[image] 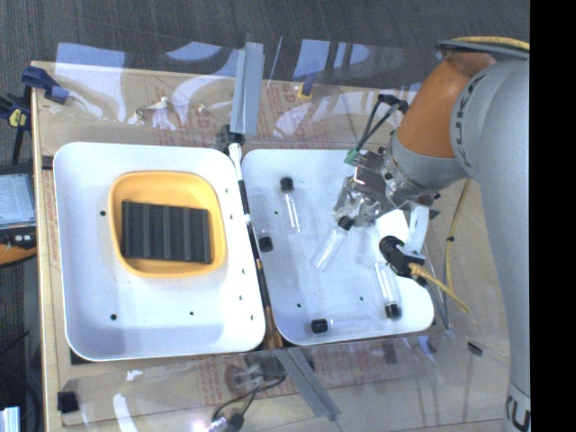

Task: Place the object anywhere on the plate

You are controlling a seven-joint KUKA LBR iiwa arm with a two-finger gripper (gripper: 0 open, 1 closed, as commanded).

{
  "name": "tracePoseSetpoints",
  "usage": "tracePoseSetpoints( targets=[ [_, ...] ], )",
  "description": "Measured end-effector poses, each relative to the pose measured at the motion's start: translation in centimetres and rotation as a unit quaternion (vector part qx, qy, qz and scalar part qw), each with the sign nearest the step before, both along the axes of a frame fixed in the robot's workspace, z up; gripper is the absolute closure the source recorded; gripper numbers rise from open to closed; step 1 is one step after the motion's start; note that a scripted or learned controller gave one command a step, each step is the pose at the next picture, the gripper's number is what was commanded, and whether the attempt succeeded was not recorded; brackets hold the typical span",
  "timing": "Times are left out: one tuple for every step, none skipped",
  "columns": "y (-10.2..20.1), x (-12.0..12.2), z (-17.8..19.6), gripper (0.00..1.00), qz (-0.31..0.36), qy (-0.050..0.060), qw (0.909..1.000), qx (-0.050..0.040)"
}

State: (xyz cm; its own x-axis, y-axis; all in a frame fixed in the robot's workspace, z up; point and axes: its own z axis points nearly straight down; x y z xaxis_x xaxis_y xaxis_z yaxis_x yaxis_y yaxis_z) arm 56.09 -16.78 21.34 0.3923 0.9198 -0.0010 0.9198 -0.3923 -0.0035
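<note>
The clear tube (328, 248) lies tilted in the right bin (270, 282), just beneath our gripper (346, 220); whether the jaws clasp it, we cannot tell. The yellow plate (167, 187) sits in the left bin (81, 318).

The grey KUKA arm with its orange band (468, 124) is cut off by the right edge, so its base and upper links go unseen. The two-finger gripper (353, 212) is small and cluttered with cabling; the stance of its tips cannot be told. The clear plastic tube (326, 250) just below it is nearly transparent against the right white bin (270, 286); whether the gripper touches it cannot be told. The arm's wrist covers that bin's far right corner. At the left edge, a blue clamp (13, 115) and a dark device with an orange part (13, 219) are cropped and unidentifiable.
</note>
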Motion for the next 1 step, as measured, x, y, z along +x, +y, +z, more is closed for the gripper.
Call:
tracePoseSetpoints(
  targets=[
    [7.67, -0.86, -1.70, 1.00, 0.087, 0.002, 0.9962, 0.0012]
  ],
)
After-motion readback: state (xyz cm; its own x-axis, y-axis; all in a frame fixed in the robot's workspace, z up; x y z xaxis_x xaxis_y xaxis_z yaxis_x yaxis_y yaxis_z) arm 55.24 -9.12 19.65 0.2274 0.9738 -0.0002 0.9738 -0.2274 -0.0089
